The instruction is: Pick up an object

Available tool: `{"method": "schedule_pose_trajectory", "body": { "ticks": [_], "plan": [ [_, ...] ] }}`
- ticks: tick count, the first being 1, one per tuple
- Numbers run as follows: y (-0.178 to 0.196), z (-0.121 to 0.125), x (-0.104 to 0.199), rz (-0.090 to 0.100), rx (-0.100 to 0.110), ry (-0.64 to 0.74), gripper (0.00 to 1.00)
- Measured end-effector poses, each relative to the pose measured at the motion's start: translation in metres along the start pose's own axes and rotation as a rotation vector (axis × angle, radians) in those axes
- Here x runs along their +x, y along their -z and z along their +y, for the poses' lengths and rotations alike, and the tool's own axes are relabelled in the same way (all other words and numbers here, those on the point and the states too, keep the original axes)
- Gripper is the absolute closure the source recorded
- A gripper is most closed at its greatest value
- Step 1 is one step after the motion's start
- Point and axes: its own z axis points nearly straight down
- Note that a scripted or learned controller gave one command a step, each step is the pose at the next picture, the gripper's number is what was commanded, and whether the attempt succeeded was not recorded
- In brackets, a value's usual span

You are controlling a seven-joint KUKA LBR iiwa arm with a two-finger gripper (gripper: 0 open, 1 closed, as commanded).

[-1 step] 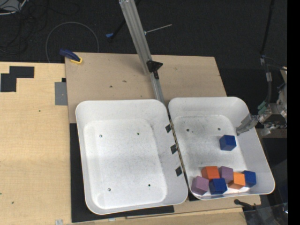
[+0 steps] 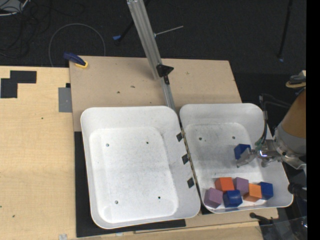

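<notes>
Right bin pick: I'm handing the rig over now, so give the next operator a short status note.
Pincer: low in the right bin, right beside a lone blue block; finger state and any grip can't be made out.
Other blocks: clustered at that bin's near edge, two orange, two purple, two more blue.
Left bin: no blocks in it.
Done: approach to the lone blue block.
Left: confirm a grasp, lift.
</notes>
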Motion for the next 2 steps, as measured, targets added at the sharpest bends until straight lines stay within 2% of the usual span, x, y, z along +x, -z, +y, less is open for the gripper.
{"method": "schedule_pose_trajectory", "body": {
  "ticks": [1, 2],
  "plan": [
    [-0.046, 0.073, 0.000, -0.005, -0.013, 0.004, 0.00],
    [-0.045, 0.053, -0.001, -0.004, -0.010, 0.001, 0.00]
  ]
}}
